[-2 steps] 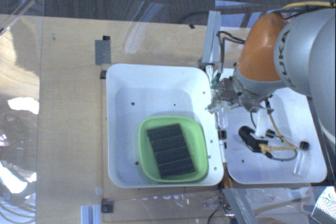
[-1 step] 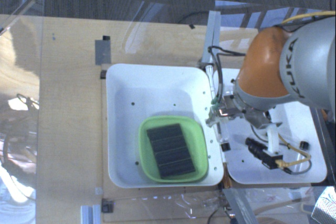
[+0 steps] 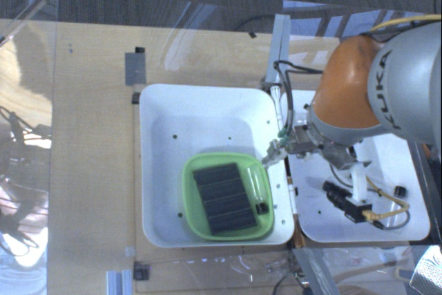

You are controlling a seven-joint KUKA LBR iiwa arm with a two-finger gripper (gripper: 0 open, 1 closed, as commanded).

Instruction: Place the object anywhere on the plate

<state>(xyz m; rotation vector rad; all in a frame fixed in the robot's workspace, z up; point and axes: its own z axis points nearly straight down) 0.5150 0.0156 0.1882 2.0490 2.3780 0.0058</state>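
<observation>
Object lies on plate, long axis slanting upper-left to lower-right.

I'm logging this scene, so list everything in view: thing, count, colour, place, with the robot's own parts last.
bins: two, white, side by side on the bench.
plate: one, green, rounded square, in the left bin, toward its near right corner.
ridged block: one, dark grey, flat, lying on the plate.
small black piece: one, black, on the plate's right edge beside the block.
bench: one, light wood, under both bins.
clear panel: one, see-through, at the left over the bench.
cables: a few, black and yellow, over the right bin; what they belong to I cannot tell.
arm: one, grey with an orange band, over the right bin.
gripper: one, metal, at the bins' shared edge, just above the plate's upper right corner.
</observation>
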